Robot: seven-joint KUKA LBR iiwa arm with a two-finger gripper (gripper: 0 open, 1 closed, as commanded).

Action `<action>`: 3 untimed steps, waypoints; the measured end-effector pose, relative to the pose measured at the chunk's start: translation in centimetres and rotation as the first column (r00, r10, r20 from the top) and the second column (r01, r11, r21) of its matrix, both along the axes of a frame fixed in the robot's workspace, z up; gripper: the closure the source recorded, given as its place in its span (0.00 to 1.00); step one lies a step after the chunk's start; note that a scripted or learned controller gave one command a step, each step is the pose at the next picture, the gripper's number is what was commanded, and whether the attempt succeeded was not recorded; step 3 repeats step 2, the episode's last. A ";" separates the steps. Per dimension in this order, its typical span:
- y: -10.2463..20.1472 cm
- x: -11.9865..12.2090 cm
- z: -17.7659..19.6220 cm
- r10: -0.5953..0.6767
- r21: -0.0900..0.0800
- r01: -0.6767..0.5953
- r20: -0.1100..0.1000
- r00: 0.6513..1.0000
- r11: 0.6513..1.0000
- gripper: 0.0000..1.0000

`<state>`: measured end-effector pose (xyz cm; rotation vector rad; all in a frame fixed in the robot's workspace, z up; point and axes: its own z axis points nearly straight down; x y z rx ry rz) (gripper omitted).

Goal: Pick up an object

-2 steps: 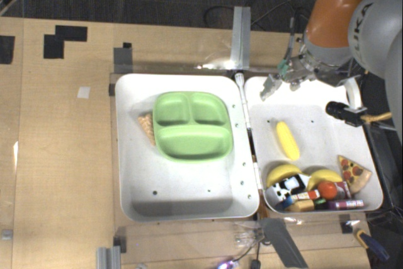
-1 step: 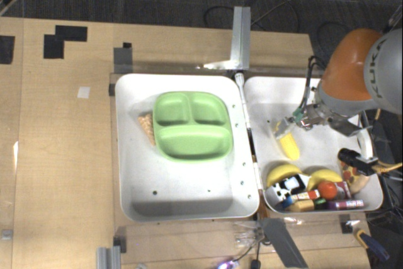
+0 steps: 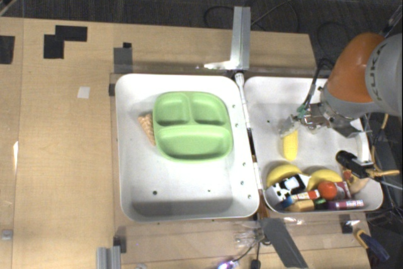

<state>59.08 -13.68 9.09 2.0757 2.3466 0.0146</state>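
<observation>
My gripper (image 3: 295, 125) is low in the right bin (image 3: 271, 94), near its middle, with the grey arm and orange band (image 3: 352, 75) coming in from the right. Just below it in the view lies a small yellow oblong object (image 3: 290, 147), whose upper end meets the gripper tip; whether they touch I cannot tell. Along the bin's front edge is a pile: two yellow banana-like pieces (image 3: 282, 172) (image 3: 324, 176), a black-and-white item (image 3: 291, 185), a red ball (image 3: 327, 190), a brown piece (image 3: 305, 196) and a purple marker (image 3: 345, 203).
The left bin (image 3: 182, 198) holds a green divided plate (image 3: 191, 125) with a tan textured item (image 3: 147, 128) sticking out from under its left edge. A metal post (image 3: 241, 34) stands behind the wall between the bins. Cables and tools hang at the right edge.
</observation>
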 end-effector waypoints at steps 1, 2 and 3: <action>0.2 0.3 1.3 0.001 0.002 -0.001 0.009 1.000 1.000 1.00; 7.2 1.3 9.6 -0.030 0.000 0.030 -0.005 1.000 1.000 1.00; 7.2 1.3 9.6 -0.030 0.000 0.030 -0.005 1.000 1.000 1.00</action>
